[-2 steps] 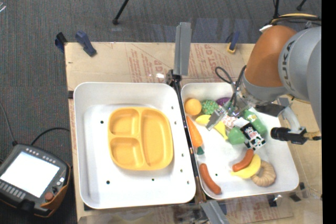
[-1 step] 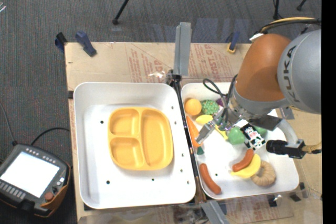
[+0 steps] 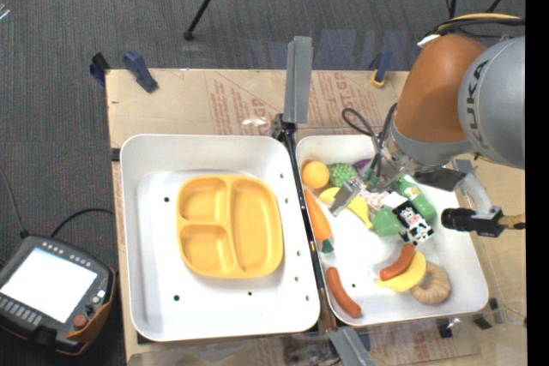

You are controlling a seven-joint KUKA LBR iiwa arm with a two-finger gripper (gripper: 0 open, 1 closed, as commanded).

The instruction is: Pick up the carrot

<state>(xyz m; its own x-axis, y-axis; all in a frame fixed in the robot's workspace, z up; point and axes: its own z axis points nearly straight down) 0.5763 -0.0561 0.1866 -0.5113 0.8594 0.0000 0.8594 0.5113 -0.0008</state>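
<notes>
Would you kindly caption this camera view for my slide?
Gripper poised in the right bin beside the carrot; yellow tray in the left bin.

The orange carrot lies lengthwise along the right bin's left wall, its green end nearest the camera.

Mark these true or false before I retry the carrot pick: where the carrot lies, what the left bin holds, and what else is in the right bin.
1. The carrot lies in the right bin, along its left wall. True.
2. The yellow tray holds the carrot. False: the tray's compartments hold no food, and the carrot is in the other bin.
3. The gripper is above the right bin, near the carrot. True.
4. The orange sits in the left bin. False: it sits in the right bin, just beyond the carrot's top end.
5. A sausage lies at the right bin's front left corner. True.
</notes>
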